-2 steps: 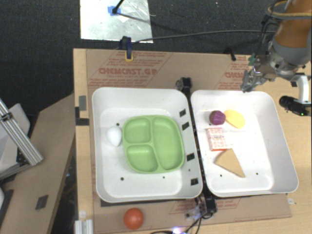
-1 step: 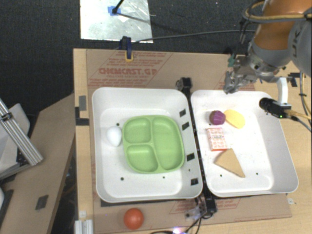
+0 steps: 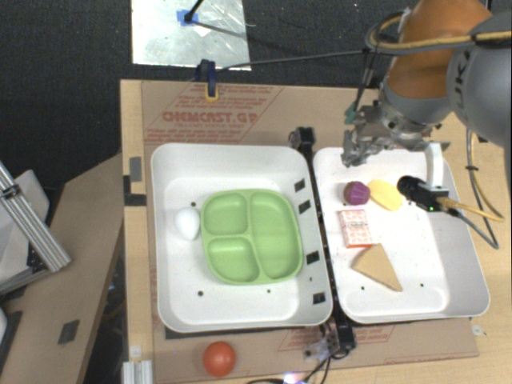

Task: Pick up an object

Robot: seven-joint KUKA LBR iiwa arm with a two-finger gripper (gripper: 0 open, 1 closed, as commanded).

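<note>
Hanging jaws just above purple ball, apart.

Robotics lab: cardboard-topped bench, aluminium framing, loose cables.

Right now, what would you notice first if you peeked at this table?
A bright green tray fills the left bin, with a white egg beside it. In the right bin lie a purple ball, a yellow lump and a tan wedge. The tool hovers above them.

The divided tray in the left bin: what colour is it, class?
Light green. The tray shows best in the camera view, beside a white egg.
</note>
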